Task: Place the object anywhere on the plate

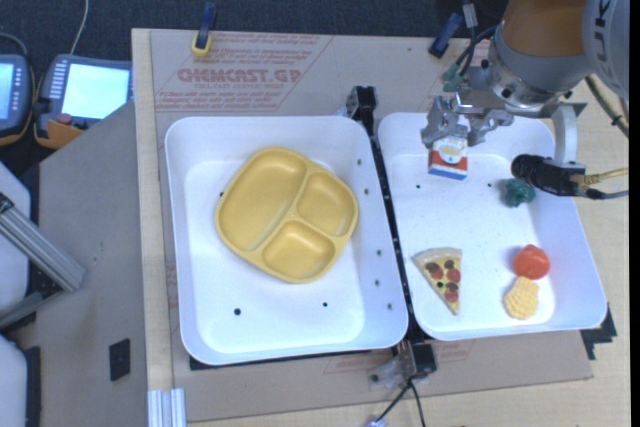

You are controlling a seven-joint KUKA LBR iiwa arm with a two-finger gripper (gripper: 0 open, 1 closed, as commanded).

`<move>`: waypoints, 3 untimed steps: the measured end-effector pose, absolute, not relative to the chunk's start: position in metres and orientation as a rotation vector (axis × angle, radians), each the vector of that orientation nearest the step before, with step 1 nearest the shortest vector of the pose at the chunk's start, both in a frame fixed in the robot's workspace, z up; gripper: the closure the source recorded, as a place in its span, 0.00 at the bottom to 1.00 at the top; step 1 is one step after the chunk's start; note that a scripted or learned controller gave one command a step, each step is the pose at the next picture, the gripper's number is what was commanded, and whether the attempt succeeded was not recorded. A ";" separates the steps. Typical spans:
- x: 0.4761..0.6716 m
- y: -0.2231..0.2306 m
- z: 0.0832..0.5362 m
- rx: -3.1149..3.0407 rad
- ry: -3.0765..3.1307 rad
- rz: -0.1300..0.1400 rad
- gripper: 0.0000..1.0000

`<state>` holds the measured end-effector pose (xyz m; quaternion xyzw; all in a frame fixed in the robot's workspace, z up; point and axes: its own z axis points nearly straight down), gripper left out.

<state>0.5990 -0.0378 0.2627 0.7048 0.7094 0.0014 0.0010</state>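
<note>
The gripper hangs over the far part of the right bin, directly above a small red, white and blue carton. Whether the jaws grip the carton or merely sit against its top, I cannot tell — the fingers blur into it. The yellow divided plate lies in the left bin, well apart. To do this well: confirm a firm pinch, lift straight up, clear the ridge between the bins, then lower into any compartment — steering clear of the pizza slice nearby.
</note>
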 end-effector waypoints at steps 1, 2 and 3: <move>0.610 0.023 0.249 2.214 2.229 0.004 1.00; 0.617 0.070 0.235 2.216 2.227 0.003 1.00; 0.615 0.123 0.240 2.214 2.228 0.005 1.00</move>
